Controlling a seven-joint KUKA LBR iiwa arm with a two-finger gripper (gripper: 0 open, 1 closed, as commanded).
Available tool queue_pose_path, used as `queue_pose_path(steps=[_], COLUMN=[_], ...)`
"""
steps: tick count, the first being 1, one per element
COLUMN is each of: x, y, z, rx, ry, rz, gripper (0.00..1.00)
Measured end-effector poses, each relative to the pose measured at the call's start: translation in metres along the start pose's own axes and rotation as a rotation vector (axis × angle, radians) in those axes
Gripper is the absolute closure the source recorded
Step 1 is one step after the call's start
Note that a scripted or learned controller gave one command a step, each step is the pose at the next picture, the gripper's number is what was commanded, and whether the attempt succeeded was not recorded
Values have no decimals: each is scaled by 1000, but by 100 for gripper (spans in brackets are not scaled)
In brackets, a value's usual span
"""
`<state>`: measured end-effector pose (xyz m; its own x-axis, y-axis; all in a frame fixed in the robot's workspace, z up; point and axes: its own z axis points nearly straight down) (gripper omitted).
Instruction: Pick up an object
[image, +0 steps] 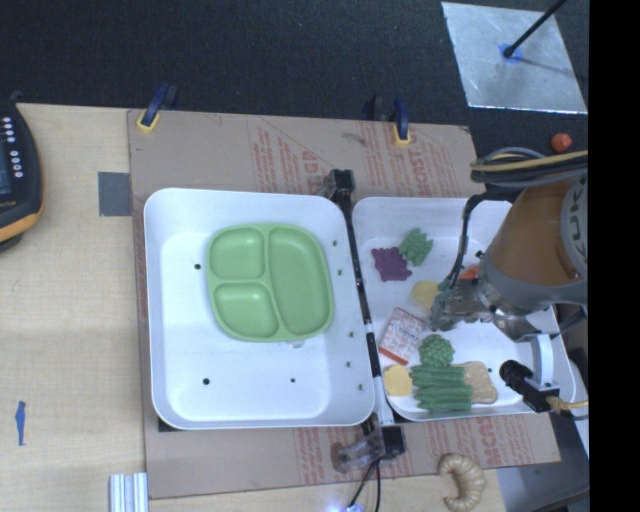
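Observation:
The right bin holds several toy foods: a purple piece, a green leafy piece, a yellow piece, a red-and-white packet, a broccoli head, a bundle of green beans, a slice of toast and a yellow disc. My gripper hangs low over the middle of this bin. It sits just right of the yellow piece and just above the broccoli. The arm's grey and orange wrist covers the bin's right side.
The left bin holds a green divided plate. A tan croissant-shaped toy lies on the bench in front of the right bin. Clamps hold the cardboard at the back edge. A pendant lies far left.

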<state>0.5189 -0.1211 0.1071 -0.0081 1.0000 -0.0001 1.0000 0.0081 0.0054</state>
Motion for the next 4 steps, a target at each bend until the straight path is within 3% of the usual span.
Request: queue_pose_path(steps=[1, 2, 3, 4], x=[0, 15, 14, 15], y=[0, 60, 59, 58], z=[1, 11, 1, 2], rx=[1, 0, 1, 2], ry=[0, -1, 0, 0], rz=[0, 0, 1, 1], gripper=[0, 0, 100, 0])
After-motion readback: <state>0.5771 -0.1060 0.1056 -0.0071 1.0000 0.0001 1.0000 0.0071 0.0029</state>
